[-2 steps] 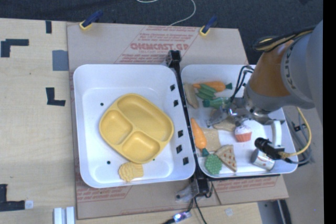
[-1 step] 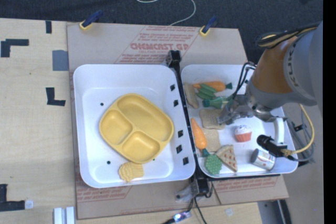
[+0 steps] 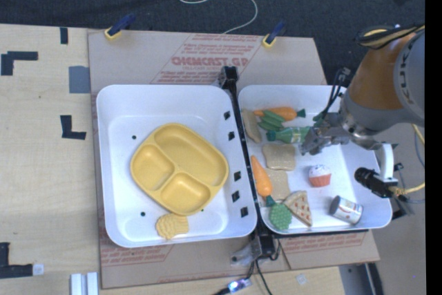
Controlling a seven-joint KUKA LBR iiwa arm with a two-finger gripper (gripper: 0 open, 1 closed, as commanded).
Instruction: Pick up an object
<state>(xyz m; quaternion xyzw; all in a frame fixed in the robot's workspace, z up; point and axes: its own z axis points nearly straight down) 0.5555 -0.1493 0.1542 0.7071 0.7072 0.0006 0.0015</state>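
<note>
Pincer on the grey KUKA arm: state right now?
Pincer: cannot be told. It sits low in the right white bin, beside the green toy vegetable; nothing visibly held.

Grey arm [image 3: 387,103] with an orange band, black cables, and a dark claw [image 3: 316,143].
</note>
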